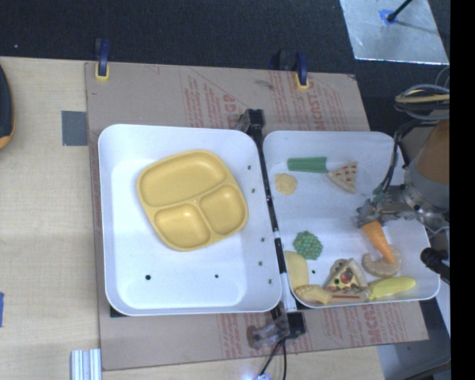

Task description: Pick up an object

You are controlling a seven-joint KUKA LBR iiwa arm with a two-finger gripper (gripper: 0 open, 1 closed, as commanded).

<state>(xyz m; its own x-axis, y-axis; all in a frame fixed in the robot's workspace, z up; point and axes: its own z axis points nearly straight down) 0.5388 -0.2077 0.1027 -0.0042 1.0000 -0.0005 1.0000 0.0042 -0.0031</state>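
Nearest the camera, along the front wall of the right bin (332, 142), a row of toy food: a pale banana piece (298, 273) lying lengthwise front to back, a pizza slice (347, 276) tipped up beside it, and a yellow-green pepper (392, 286) stretched left to right against the front rim. Just behind the pepper sits a tan, shell-like piece (378, 264).

Next back, a green broccoli floret (307, 245) sits near the bin's left wall. To the right, the orange carrot (379, 241) lies flat on the bin floor, long axis running diagonally, one end up-left toward the gripper, the other down-right toward the tan piece.

And there's the gripper (374, 212), low over the right side of the bin, right at the carrot's upper end. The fingers are a dark blur from here; whether they're spread or pinching, I can't tell, and nothing shows clearly between them.

Farther back: a round yellow cookie (286, 184), a second pizza slice (344, 176), and a green bar (306, 165) lying left to right.

In the left bin (119, 236), a yellow divided plate (191, 199) rests on the floor.
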